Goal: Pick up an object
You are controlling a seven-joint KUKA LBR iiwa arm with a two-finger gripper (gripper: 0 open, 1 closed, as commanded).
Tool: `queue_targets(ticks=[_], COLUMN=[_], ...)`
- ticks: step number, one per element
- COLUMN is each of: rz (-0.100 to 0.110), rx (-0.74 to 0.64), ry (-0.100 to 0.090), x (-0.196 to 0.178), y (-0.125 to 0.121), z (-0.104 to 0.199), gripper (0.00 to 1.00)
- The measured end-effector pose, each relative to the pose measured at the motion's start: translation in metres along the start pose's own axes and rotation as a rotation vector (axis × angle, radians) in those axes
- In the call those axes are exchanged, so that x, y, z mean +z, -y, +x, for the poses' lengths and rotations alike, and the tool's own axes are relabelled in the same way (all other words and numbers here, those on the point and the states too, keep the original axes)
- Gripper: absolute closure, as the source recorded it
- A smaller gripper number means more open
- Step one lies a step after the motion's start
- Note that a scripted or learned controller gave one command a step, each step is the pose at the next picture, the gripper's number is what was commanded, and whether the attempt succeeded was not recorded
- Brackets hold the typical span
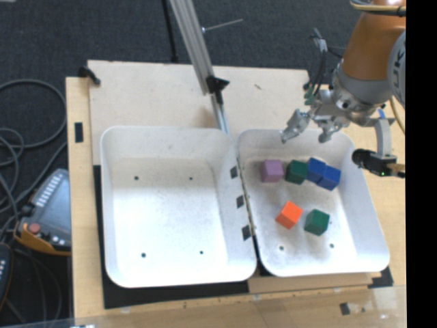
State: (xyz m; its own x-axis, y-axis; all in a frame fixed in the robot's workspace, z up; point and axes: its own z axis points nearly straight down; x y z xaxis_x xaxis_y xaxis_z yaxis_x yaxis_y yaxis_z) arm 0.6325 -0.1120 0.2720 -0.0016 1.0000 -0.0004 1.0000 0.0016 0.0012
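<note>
Camera view puts my gripper (307, 134) above the far rim of the right bin (365, 251), fingers spread apart and bare. Below me in that bin sit a purple cube (272, 170), a green cube (296, 172) and a blue block (323, 173) in a touching row; nearer lie an orange cube (289, 215) and another green one (317, 222). No legible writing.

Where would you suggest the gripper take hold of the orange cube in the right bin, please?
Come straight down from above on the orange cube and close on two opposite side faces. It lies apart from the green cube beside it, so fingers probably fit around it. It sits turned diagonally, so the gripper likely needs rotating to match.
</note>
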Motion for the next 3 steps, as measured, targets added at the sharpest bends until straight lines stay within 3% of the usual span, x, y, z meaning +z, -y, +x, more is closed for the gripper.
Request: queue_targets(ticks=[1,2,3], rz=[0.008,-0.002,-0.008], rx=[0.0,0.006,-0.006], ry=[0.0,0.0,0.0], x=[0.143,0.127,0.065], y=[0.004,0.001,-0.042], z=[0.015,0.013,0.071], gripper=[0.0,1.0,1.0])
